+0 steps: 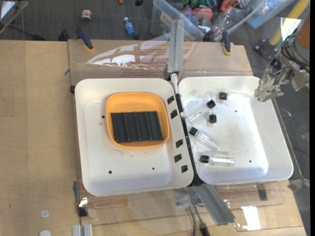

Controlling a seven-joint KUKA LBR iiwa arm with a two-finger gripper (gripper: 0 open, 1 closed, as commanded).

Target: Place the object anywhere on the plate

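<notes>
Left bin carries the orange plate, black ridged insert on top, so the drop target sits centred and easy to hit. Right bin has clear vials with black caps, scattered mid-bin, none picked. Gripper hangs over its far right rim; jaw state: can't tell, too blurry.

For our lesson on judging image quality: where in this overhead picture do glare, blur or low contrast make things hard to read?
Camera view: glare streaks the clear plastic sheet behind the bins; the small clear vials with black caps nearly vanish against the right white bin; the metal two-finger gripper at the right rim looks soft and blurred; the orange plate with its dark ridged insert reads sharply.
</notes>
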